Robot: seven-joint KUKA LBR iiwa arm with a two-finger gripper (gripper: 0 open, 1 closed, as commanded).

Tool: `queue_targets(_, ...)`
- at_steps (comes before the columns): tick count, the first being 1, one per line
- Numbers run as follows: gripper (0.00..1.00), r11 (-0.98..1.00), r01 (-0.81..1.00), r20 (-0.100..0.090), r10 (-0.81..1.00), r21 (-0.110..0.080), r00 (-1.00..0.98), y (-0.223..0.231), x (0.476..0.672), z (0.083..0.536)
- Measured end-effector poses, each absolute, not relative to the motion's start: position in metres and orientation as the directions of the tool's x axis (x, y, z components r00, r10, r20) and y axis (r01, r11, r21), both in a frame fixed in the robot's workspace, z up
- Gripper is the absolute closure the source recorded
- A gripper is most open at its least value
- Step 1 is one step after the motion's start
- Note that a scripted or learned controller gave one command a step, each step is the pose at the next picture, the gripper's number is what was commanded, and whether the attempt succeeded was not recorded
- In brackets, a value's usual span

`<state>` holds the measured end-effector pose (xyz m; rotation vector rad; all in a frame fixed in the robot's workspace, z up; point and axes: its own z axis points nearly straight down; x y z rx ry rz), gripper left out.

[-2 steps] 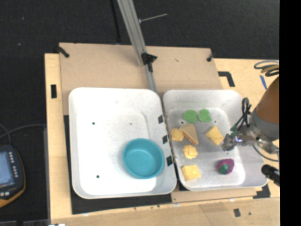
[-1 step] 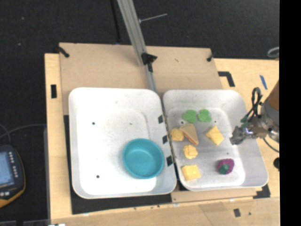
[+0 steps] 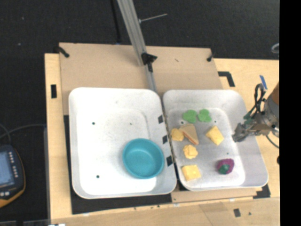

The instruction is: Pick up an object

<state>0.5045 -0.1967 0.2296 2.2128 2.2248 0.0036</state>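
The hand [image 3: 239, 132] is hovering over the right bin [image 3: 251, 166], just right of the yellow block [image 3: 215, 136]; whether it is open or closed I cannot tell. The block is looking light, stiff and probably easiest to take across its flat sides.

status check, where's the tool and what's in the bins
Tool over right bin's right side, nothing between its fingers. Purple piece and yellow block nearest it. Blue bowl in left bin. Nothing blocking.
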Motion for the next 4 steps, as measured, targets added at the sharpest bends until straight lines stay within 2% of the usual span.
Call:
queue_targets(1,1.00,0.003,1.000,0.000,1.000,0.002,-0.003,-0.150,0.532,0.223)
queue_targets(2,1.00,0.003,1.000,0.000,1.000,0.001,-0.003,-0.102,0.558,0.235)
queue_targets(4,1.00,0.006,1.000,0.000,1.000,0.001,-0.006,-0.004,0.595,0.238)
